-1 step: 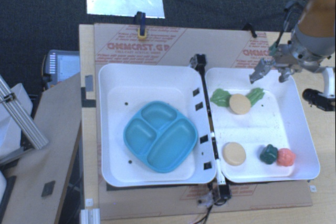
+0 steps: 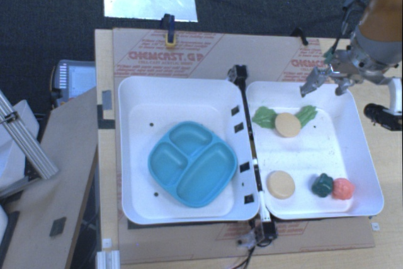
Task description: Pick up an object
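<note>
Camera view: smooth blue plate (image 2: 192, 162) with three compartments, lying in left white bin (image 2: 135, 135). In right white bin (image 2: 362, 135), rounded toy foods: tan disc (image 2: 288, 125) between two green leafy pieces, long axis left-right; second tan disc (image 2: 281, 184); dark green lump (image 2: 322, 184) touching pink lump (image 2: 342, 188). At upper right, claw (image 2: 324, 84) spread wide, holding nothing, above bin's far rim.

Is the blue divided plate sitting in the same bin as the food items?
No, the blue plate lies in the left bin; the food items sit in the right bin.
</note>
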